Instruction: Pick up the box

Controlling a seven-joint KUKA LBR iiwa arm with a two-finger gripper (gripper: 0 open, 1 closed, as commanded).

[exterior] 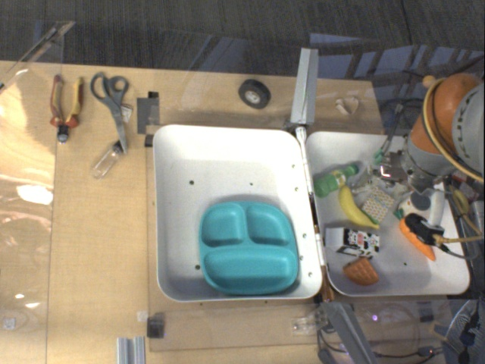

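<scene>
On the far left of the wooden bench [91, 226] lie red-handled pliers [64, 106] and, just beside them, grey scissors [114, 101]. A roll of black tape [255, 93] sits further along, near the bench's back edge.

The left bin [178, 203] holds a teal divided tray [248, 246], three compartments showing, set toward the bin's near right corner.

In the right bin [447, 275], a green bottle [333, 180] lies on its side at the left, with a yellow banana [353, 208] angled just below it. Nearer the front, the box [356, 240] lies flat close to the bin's left wall: small, with a black-and-white print whose lettering is too small to read. Just below it sits a brown-orange lump [361, 272]. Between the banana and the arm lies a pale speckled piece [376, 202], and an orange carrot-like thing [418, 237] lies further right.

The gripper [394, 174] hangs over the upper middle of that bin, well apart from the box. How it stands at its tip, I cannot tell. The arm [451, 131] comes in from the right, its orange band showing.
</scene>
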